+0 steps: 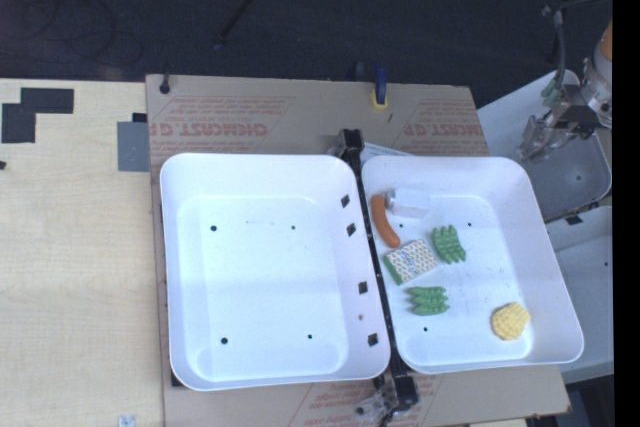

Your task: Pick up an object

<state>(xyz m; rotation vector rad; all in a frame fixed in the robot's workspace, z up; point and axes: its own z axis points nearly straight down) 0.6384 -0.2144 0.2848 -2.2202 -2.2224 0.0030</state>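
The right bin (530, 205) holds several small items. An orange sausage (384, 220) lies near its left wall, with a pale clear piece (408, 203) just right of its top end. A checkered white waffle-like block (411, 261) sits in the middle between two green leafy pieces (449, 243) (428, 300). A yellow knobbly lump (510, 321) rests near the front right corner. My gripper (548, 133) hangs outside the bin, beyond its back right corner, well away from every item.
The left bin (175, 215) sits beside the right one, joined along a black hinge strip (362, 287). Both rest on a cardboard sheet (250, 115) on the wooden bench. A grey plate (580, 175) lies under the arm at the right.
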